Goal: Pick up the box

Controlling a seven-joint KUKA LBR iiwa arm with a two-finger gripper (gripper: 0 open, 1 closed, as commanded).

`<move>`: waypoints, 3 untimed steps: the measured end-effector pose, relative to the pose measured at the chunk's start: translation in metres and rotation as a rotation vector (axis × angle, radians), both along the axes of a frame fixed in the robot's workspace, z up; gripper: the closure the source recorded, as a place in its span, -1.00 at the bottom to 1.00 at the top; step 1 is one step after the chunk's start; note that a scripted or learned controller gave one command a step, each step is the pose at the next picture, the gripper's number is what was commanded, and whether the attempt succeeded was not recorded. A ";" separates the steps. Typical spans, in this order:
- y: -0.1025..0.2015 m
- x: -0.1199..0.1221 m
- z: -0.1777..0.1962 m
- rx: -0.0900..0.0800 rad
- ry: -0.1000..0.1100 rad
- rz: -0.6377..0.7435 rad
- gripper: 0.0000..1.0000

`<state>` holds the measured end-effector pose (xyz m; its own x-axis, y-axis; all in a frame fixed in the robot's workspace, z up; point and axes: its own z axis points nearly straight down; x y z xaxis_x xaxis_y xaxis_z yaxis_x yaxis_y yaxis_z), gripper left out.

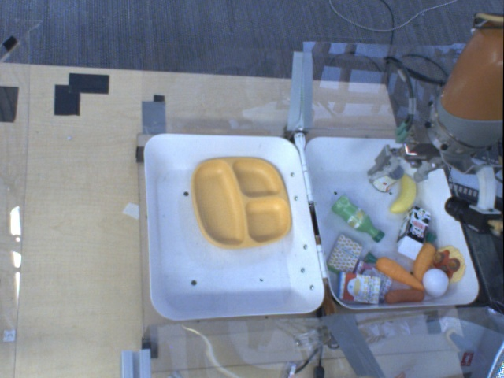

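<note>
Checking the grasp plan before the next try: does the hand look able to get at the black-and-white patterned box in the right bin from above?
Probably yes: the black-and-white patterned box lies uncovered, though the yellow banana and orange carrot crowd it. The hand is nearby.

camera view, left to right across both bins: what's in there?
Yellow divided tray in the left bin → green bottle → banana → white egg, all three in the right bin. The pincer hangs beside the banana's top. The lower clutter overlaps too much to order.
</note>
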<state>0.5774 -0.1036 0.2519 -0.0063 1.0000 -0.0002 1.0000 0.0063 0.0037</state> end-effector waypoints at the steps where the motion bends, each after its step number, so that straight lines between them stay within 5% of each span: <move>1: 0.046 -0.090 -0.068 0.001 0.002 -0.028 -1.00; 2: 0.021 -0.086 -0.151 0.000 -0.011 0.014 -1.00; 3: 0.020 -0.084 -0.158 0.006 -0.016 0.084 -1.00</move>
<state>0.4939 -0.0833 0.0943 -0.0903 0.9959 0.0045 0.9957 0.0902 0.0201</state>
